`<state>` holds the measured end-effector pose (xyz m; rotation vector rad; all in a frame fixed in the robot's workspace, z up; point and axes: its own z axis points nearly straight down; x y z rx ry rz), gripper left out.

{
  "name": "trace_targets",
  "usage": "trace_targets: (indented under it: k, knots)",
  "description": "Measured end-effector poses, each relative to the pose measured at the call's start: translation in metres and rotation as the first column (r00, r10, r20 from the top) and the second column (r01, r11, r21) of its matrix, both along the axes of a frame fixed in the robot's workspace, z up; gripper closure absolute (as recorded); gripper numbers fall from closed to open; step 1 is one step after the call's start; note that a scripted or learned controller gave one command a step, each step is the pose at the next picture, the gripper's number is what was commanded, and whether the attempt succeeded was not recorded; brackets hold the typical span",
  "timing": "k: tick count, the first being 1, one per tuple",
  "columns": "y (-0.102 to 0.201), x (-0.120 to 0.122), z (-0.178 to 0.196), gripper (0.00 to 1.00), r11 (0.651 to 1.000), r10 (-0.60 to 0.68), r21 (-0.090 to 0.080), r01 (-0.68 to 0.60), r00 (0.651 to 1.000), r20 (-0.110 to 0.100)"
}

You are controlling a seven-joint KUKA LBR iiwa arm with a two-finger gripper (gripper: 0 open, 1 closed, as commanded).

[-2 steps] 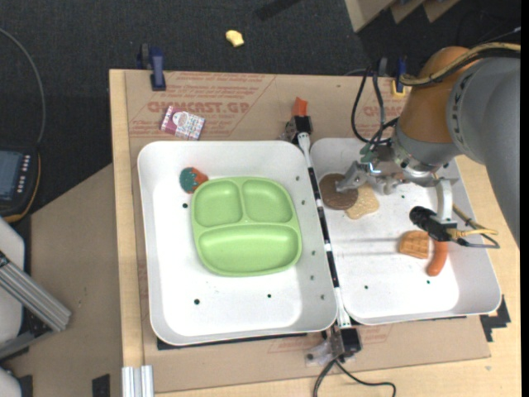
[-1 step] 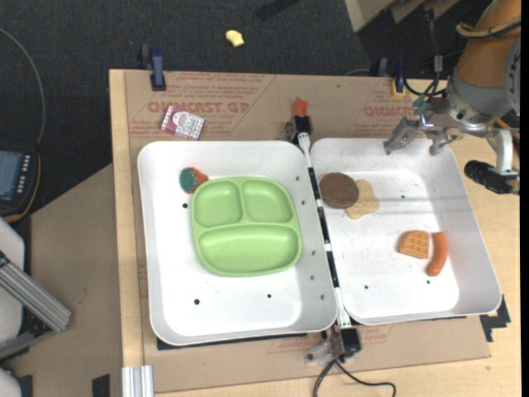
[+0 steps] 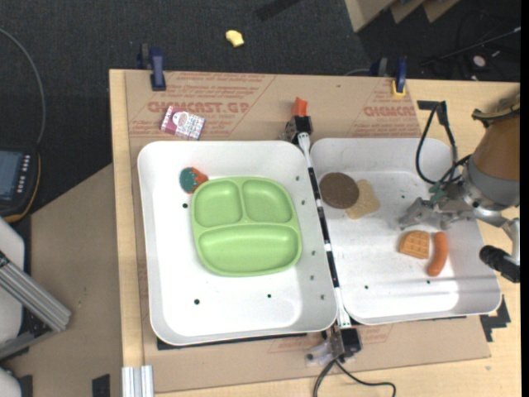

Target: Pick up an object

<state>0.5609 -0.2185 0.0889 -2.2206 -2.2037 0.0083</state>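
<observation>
Watching remotely, I see my gripper hanging at twelve o'clock of the waffle and sausage, fingers spread, holding nothing.

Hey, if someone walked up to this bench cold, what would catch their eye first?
Probably the green divided plate filling the middle of the left bin. Next, the toy food in the right bin: a brown patty near its upper left, and a waffle piece beside a sausage just below the arm's claw.
</observation>
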Motion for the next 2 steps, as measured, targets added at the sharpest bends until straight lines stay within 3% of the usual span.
trace_targets:
  k: [1, 2]
  knots:
    - [0.046, -0.032, -0.005, 0.00, 1.000, 0.009, -0.002, -0.009, 1.000, 0.008]
    - [0.043, -0.029, 0.006, 1.00, 1.000, 0.007, -0.007, -0.007, 1.000, 0.016]
